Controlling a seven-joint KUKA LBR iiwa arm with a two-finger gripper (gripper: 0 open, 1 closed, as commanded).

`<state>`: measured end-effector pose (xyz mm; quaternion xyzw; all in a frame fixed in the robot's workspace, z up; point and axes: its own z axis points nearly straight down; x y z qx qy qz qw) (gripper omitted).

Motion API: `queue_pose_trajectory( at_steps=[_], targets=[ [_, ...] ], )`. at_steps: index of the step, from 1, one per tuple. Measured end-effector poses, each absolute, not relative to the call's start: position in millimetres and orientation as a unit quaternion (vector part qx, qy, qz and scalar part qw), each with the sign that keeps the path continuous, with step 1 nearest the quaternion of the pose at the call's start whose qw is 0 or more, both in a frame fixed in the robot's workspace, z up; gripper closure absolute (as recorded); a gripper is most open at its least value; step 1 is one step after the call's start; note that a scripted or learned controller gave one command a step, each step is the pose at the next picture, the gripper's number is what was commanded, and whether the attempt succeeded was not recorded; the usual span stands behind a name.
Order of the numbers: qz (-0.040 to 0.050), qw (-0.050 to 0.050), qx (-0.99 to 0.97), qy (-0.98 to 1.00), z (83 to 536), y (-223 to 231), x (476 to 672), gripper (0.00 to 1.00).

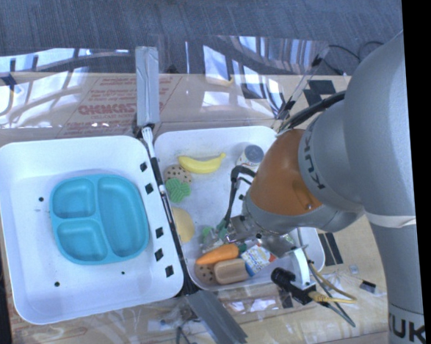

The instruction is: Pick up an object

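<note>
Orange carrot [217, 255] lies lengthwise left-right, tip pointing right.

Yellow banana [201, 163] lying flat, 12 o'clock in right bin [220, 139]; orange carrot [217, 255] at 6 o'clock, tan block [230, 271] just below.

Red mirrored lettering on the cardboard sheet [97, 106] behind the bins cannot be made out; "KU" stands on the arm [403, 332].
</note>
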<state>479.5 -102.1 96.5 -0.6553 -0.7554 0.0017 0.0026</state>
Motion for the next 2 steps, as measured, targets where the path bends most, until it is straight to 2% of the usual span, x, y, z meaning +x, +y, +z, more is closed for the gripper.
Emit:
queue_pose_trajectory(
  at_steps=[1, 2],
  targets=[
    [0.0005, 0.001, -0.597, -0.802, 190.3, -76.7, 540.3, 1.0],
    [0.0024, 0.003, -0.652, -0.758, 200.2, -77.2, 606.2, 1.0]
  ],
)
